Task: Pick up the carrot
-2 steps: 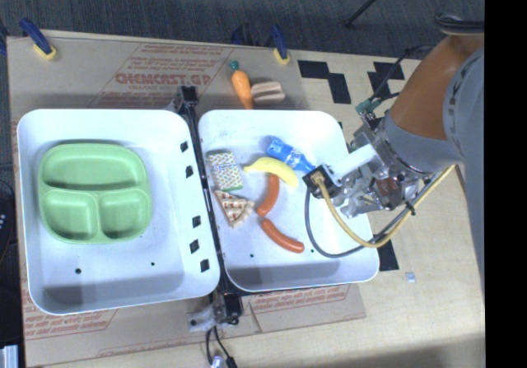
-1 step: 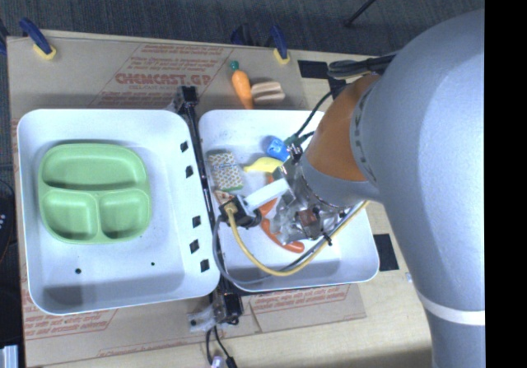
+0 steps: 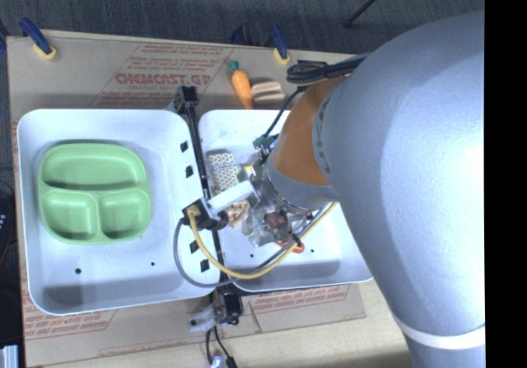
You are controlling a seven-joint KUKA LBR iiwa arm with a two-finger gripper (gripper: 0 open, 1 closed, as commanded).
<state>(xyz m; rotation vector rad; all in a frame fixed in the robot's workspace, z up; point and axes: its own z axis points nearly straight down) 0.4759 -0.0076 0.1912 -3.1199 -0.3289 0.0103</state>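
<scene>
The carrot (image 3: 240,86), orange with a small green top, lies on the cardboard just beyond the far rim of the right bin (image 3: 329,272), outside both bins. My gripper (image 3: 247,216) is low inside the right bin, well in front of the carrot and apart from it. The big grey arm with its orange band (image 3: 298,148) hides much of that bin. A brownish item (image 3: 239,211) lies right by the gripper head; whether it is touched is unclear.
A tan block (image 3: 266,93) rests right of the carrot. A speckled item (image 3: 221,167) lies in the right bin. The left bin (image 3: 33,193) holds a green divided tray (image 3: 95,189). A yellow cable (image 3: 216,259) loops over the rim between the bins.
</scene>
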